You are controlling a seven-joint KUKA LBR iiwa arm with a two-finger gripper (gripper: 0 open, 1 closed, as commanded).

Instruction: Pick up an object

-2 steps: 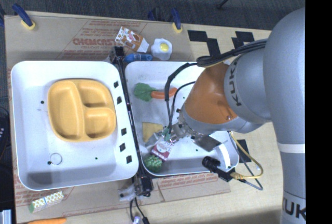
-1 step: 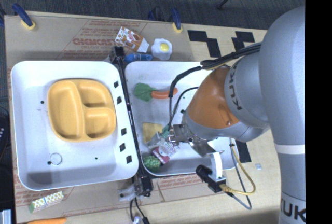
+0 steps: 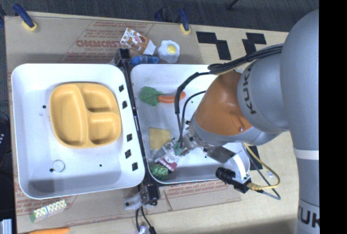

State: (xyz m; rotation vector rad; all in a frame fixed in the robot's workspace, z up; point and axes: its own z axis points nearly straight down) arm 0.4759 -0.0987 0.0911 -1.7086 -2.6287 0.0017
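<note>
Gripper low in the right bin, among small items.
Gripper (image 3: 176,153) sits by a packet (image 3: 169,162) and green toy (image 3: 159,171); its grip can't be told. Beyond: yellow slice (image 3: 159,137), carrot (image 3: 157,97). Left bin (image 3: 27,119) holds a tray (image 3: 85,114).

Even, bright overhead light; the two shallow white plastic bins (image 3: 32,119) glare slightly, shadows stay soft, and fine detail looks mildly blurred.

A yellow divided tray (image 3: 85,114) is seated in the left bin (image 3: 24,119) (blue clamps (image 3: 24,17) are fixed at the bench's far edge).
</note>
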